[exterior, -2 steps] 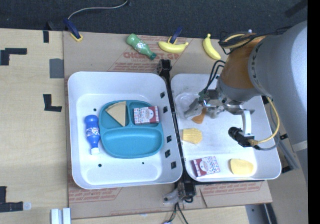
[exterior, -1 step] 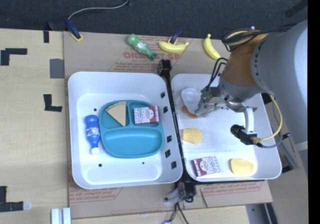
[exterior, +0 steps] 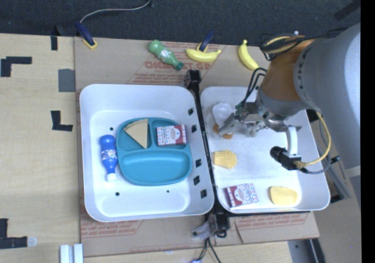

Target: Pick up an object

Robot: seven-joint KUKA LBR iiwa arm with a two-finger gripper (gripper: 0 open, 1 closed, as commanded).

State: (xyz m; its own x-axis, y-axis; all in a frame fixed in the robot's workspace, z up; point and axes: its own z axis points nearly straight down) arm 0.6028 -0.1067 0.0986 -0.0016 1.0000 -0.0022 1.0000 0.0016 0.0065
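My gripper (exterior: 229, 129) is low over the upper left part of the right bin (exterior: 310, 197), reaching in from the right. Its tips sit at a small orange item (exterior: 225, 134), just below a clear cup (exterior: 221, 112) lying near the bin's left wall. I cannot tell whether my fingers are apart or closed, nor whether they touch either thing.

Also in the right bin:
- a yellow chip (exterior: 225, 159), below my gripper and apart from it;
- a red carton (exterior: 241, 195) near the front edge;
- a yellow lump (exterior: 283, 195) beside that carton, to its right.

In the left bin (exterior: 94, 109):
- a blue tray (exterior: 153, 165) holding a wedge (exterior: 137, 132) and a second carton (exterior: 171, 135);
- a blue bottle (exterior: 108, 156) touching the tray's left side.

On the bench behind the bins lie a green bottle (exterior: 165, 55) and two bananas (exterior: 203, 54) (exterior: 247, 56).
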